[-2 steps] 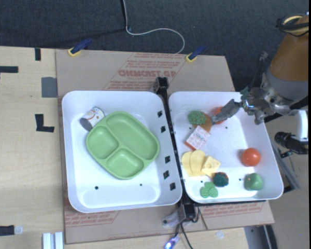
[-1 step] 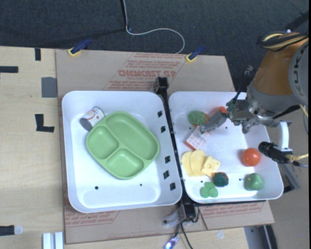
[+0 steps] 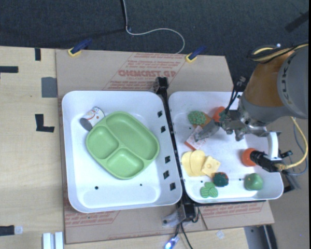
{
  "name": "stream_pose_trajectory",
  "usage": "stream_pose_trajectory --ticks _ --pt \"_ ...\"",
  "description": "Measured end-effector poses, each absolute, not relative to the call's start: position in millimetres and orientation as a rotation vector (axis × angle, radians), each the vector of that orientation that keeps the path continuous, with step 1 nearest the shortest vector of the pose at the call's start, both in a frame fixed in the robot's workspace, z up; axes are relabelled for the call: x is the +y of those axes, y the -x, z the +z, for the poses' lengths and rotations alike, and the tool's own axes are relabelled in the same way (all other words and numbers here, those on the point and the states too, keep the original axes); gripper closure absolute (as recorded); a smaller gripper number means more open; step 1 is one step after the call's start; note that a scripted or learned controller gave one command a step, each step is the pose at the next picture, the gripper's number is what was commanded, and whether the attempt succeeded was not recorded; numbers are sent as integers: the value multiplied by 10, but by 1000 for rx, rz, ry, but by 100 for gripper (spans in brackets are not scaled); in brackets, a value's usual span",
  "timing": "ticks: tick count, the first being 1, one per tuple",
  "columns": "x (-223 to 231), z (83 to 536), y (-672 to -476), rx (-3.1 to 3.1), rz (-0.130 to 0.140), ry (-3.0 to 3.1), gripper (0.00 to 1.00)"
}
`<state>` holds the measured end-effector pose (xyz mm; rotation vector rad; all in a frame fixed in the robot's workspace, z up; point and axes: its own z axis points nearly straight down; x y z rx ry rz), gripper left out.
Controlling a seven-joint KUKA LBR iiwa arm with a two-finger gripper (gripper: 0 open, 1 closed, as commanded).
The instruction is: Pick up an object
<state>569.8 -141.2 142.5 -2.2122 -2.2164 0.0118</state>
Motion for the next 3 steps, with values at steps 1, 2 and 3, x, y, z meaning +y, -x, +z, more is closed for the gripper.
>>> stream_pose_trajectory --ticks 1,2,3 --pt "-1400 844 -5678 -2216 11 2213 0" --pt "-1396 928 -5679 -2215 14 2208 100" --pt "-1332 1489 -5718 -2222 3 2217 100"
